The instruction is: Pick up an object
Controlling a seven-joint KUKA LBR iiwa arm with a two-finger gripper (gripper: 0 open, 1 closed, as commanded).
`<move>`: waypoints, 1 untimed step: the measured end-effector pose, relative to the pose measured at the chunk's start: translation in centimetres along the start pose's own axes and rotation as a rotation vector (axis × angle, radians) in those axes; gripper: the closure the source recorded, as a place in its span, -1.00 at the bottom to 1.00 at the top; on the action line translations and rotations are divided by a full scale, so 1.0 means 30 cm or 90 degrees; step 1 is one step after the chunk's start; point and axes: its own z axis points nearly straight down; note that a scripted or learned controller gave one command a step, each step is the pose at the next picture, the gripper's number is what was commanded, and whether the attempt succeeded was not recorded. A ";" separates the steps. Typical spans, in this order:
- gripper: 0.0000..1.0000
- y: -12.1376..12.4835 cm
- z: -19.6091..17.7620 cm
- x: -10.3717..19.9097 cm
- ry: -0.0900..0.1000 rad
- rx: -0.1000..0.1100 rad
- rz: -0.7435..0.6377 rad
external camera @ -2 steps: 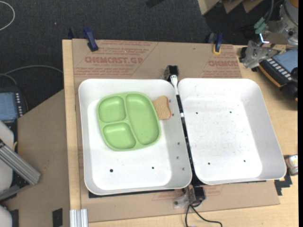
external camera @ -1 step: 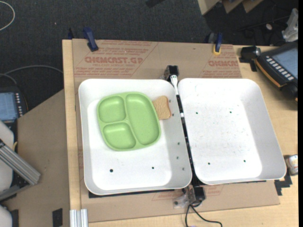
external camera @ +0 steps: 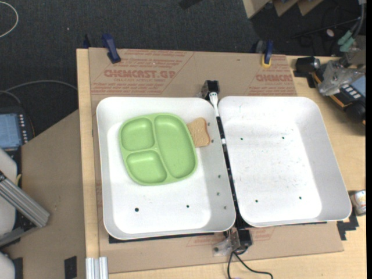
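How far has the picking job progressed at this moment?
Nothing looks done yet. The green divided plate lies flat in the left bin, and the small tan piece rests at the plate's right edge, also in that bin. Nothing is in hand: both things lie on the bin floor. The whole pick is left: reaching in, closing on one of them and lifting it.

A: Dark grey carpet (external camera: 145,16) runs across the top, and a thin white cable (external camera: 8,17) loops over it at far left.

B: The pale wooden bench (external camera: 64,185) carries a brown cardboard sheet (external camera: 145,70) printed in red. A blue clamp (external camera: 110,47) and a yellow clamp (external camera: 267,54) pin its far edge.

A: An aluminium rail (external camera: 24,203) sits at lower left. The light is even and soft.
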 end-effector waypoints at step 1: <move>1.00 -0.074 0.207 0.091 0.000 -0.001 -0.002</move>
